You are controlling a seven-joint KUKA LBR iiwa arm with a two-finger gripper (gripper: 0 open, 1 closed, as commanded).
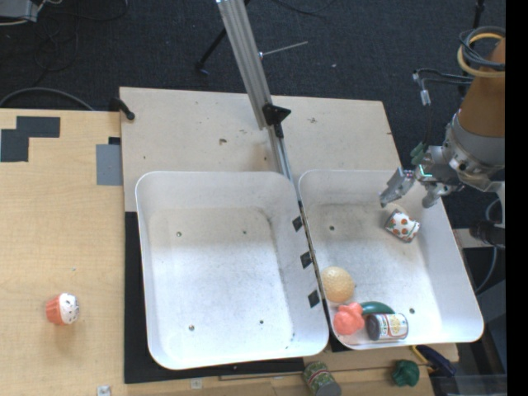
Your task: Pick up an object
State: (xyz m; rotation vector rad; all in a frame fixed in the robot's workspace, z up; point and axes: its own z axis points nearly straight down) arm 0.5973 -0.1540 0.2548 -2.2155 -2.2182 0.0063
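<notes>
1. Nearest you, on the bench's front edge below the bins, you see a dark patterned cylinder (pixel 318 377) and, to its right, a dark green lump (pixel 404 372).
2. Just behind them, in the front corner of the right bin (pixel 462 291), lies a small jar (pixel 387 327) on its side, with a pink-red soft object (pixel 348 319) touching its left end and a dark green piece (pixel 377 307) just behind it.
3. A tan, rounded object (pixel 337 283) sits close to the divider, just behind the pink one.
4. Farther back in the same bin, near the right wall, you find a small white object with red marks (pixel 402 226), lying apart from the others.
5. The gripper (pixel 415 186) hangs above that bin's back right part, its two fingers spread apart with nothing between them; the white and red object lies just in front of it, not touched.
6. The left bin (pixel 157 246) lies alongside, sharing the divider.
7. Well to the left, on the wooden board (pixel 49 221), an orange and white toy (pixel 63 308) stands alone.
</notes>
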